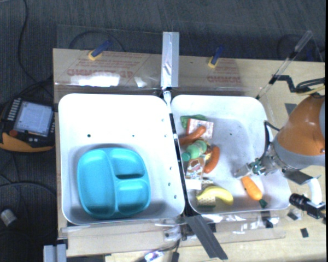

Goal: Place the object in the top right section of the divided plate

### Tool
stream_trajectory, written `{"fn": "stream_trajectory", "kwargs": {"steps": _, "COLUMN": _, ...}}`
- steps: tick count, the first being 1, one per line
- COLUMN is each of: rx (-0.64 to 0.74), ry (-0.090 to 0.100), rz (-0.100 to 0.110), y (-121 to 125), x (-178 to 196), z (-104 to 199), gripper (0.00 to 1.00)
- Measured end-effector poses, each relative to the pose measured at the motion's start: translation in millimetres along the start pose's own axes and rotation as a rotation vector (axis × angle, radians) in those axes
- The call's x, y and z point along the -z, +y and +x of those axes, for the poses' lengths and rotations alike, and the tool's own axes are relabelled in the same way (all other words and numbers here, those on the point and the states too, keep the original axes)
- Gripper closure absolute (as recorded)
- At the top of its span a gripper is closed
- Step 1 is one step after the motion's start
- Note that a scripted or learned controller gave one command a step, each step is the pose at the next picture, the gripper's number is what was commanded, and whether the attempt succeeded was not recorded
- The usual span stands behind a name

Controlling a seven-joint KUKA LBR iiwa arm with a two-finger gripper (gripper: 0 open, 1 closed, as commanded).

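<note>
A blue divided plate (113, 182) lies in the left bin (71, 119), with nothing in its sections. The right bin (238, 111) holds a pile of toy food along its left side: an orange packet (200, 129), a green piece (194, 149), a red sausage (211, 159) and a yellow banana (215, 195). An orange carrot (252, 188) lies near the bin's front right corner. My gripper (249, 170) hangs low in the right bin, just above and to the left of the carrot. I see nothing held in it.
A central divider (176, 157) separates the two bins. A handheld screen device (30, 121) lies off the bench to the left. Clips and clear sheeting sit along the bench's back edge (153, 72).
</note>
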State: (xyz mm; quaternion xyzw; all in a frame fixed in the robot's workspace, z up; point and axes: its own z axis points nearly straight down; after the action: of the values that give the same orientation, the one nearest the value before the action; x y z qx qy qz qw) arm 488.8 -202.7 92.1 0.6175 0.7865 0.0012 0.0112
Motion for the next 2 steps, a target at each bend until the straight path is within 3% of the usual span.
{"fn": "stream_trajectory", "kwargs": {"steps": 1, "rx": -0.075, "ry": 0.013, "rz": 0.016, "y": 8.7, "x": 234.2, "z": -26.8, "gripper": 1.0}}
{"fn": "stream_trajectory", "kwargs": {"steps": 2, "rx": 0.278, "ry": 0.02, "rz": 0.013, "y": 12.9, "x": 105.3, "z": 9.6, "gripper": 1.0}}
